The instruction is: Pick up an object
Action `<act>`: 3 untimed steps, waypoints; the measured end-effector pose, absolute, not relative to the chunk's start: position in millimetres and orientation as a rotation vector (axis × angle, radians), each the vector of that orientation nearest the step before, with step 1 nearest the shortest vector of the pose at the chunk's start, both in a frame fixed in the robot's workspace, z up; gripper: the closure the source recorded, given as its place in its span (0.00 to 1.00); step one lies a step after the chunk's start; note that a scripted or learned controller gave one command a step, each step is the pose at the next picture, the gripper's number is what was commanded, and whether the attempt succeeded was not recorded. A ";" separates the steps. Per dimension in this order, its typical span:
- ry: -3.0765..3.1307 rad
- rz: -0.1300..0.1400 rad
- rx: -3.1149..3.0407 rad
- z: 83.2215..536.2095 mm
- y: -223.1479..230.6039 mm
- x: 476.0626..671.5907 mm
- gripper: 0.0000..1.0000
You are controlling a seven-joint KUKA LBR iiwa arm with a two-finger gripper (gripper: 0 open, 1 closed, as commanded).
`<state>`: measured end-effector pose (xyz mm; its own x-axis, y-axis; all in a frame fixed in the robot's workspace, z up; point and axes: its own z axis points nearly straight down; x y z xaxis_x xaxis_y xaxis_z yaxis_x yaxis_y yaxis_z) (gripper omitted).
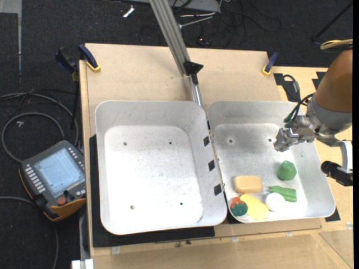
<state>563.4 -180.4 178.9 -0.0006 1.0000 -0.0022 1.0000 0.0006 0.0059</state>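
Gripper [282, 142] hovers, finger state impossible to tell, with the green round object [286, 170] near at six o'clock.

arm [331, 102]: grey body | orange band above wrist | gripper [281, 142]: grey metal

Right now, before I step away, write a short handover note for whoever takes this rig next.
End effector: over the right bin, up toward its back right, with nothing seen between it and the bin floor; whether it is open or shut cannot be told.
Objects: all in the right bin's front part. Green round piece, tan block, green flat piece, white ball, yellow piece, red and green piece.
Left bin: beside the right bin.
Done: no object picked up yet.
Left: lower onto one object, probably the green round piece as it lies nearest, grasp and lift.
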 end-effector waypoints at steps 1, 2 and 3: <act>2.220 0.004 2.214 221.8 -178.5 565.9 1.00; 2.219 0.005 2.213 285.4 -180.8 564.7 1.00; 2.231 0.001 2.214 267.8 -125.0 566.4 1.00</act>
<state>566.4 -125.0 267.8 -0.0080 1.0000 0.0014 1.0000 0.0080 -0.0006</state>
